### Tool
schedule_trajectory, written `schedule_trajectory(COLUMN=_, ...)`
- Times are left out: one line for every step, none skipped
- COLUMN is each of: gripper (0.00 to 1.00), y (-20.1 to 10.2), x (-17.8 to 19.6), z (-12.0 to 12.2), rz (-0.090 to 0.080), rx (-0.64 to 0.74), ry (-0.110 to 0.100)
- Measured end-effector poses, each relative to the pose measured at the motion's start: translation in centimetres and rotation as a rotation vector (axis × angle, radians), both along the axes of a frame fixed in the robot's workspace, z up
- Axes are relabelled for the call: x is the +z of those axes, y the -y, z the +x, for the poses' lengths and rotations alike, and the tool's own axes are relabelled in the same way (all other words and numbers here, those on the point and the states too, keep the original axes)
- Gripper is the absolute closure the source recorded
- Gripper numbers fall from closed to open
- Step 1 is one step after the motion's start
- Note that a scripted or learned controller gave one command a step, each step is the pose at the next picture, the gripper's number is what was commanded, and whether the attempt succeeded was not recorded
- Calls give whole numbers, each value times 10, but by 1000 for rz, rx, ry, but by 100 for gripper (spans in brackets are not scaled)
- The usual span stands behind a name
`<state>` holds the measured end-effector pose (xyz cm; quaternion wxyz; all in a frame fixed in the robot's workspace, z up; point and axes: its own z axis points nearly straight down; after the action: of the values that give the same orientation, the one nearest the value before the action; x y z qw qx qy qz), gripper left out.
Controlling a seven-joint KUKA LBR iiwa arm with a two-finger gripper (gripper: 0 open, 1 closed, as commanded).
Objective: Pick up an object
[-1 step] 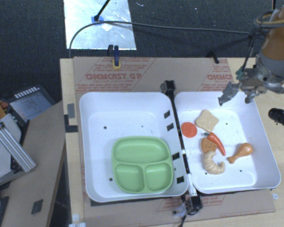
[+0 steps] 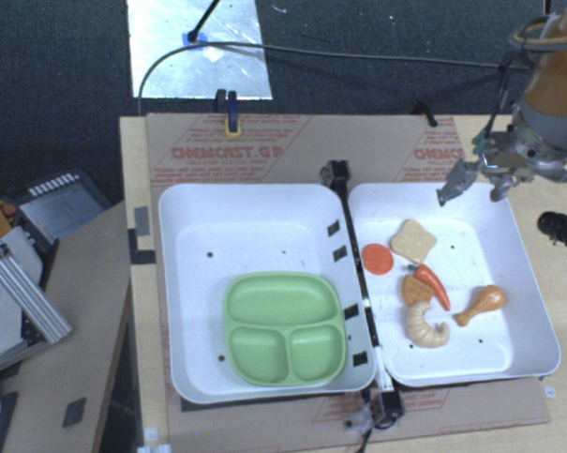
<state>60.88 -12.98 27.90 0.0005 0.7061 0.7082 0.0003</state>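
Two bins (image 2: 263, 198) | board print "CHEMCAST GP" (image 2: 226, 151) | tool (image 2: 473, 182) spread, holding nothing

"CHEMCAST GP" in red, repeated across the brown protective sheet (image 2: 261, 149) beneath both bins.

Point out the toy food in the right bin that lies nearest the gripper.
The tan bread slice. It lies highest in the right bin, just below the open gripper; the tomato slice, carrot, shrimp and drumstick lie farther off.
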Motion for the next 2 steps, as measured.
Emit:
schedule_trajectory(gripper=0, y=2, x=-43, z=-4, rz=0, rx=-2, ry=-2)
schedule_trajectory(gripper=0, y=8, x=-103, z=-3, rz=0, rx=-2, ry=-3)
